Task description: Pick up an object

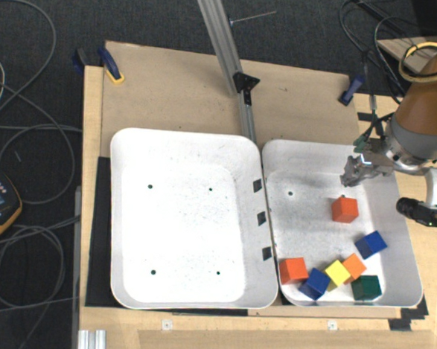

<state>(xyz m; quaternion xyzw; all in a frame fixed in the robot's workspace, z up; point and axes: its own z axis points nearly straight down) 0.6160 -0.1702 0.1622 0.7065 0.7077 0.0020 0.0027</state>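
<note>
Pincer hovering above a lone orange block in the right bin

The orange block [344, 209] is sitting apart from the others, just below and slightly left of the pincer [352, 176]; whether its fingers are parted cannot be told.

Both white bins, left [127, 201] and right [308, 169], look like smooth plastic, speckled with dark scuffs. The bench [172, 92] beneath me is pale, matt wood board. A brushed metal post [224, 40] slants overhead. My gripper [353, 174] shows dull grey metal; the blocks, such as the orange cube [344, 209], appear matt and smooth.
</note>
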